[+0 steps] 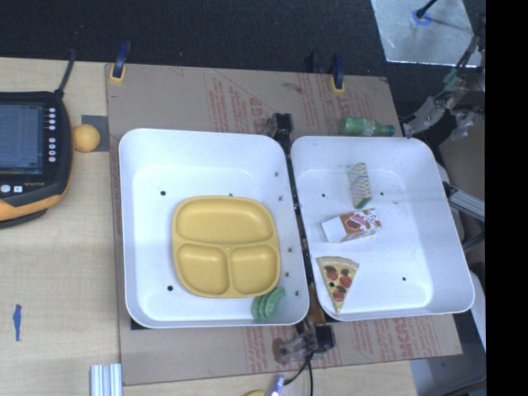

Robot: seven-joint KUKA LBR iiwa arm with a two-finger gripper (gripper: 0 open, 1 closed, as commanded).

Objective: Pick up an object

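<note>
Near right bin's front-left corner, pizza slice lies flat: fingers may slip; claw state cannot be told.

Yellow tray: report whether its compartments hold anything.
Empty. All three compartments of the yellow tray show bare yellow; the green toy lies outside it, by its corner.

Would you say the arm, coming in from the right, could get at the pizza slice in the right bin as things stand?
Probably yes. The pizza slice lies flat and uncovered in the right bin, apart from the small carton. It sits close to the bin's near-left wall, which may crowd the approach.
</note>
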